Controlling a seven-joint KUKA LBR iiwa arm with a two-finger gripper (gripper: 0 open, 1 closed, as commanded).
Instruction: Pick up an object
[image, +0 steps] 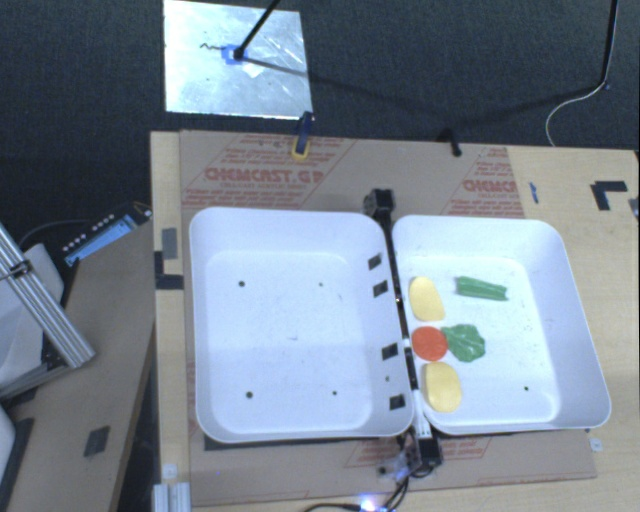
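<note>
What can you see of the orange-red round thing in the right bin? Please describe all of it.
The disc is a small, flat-looking round piece, orange-red and matte, perhaps plastic toy food. It lies on the floor of the right bin, near the wall shared with the left bin. A yellow piece lies just above it in the view, and another just below. A green leafy piece touches or nearly touches its right edge.

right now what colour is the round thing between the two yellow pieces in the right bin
Orange-red round piece, best seen in the camera view.
</note>
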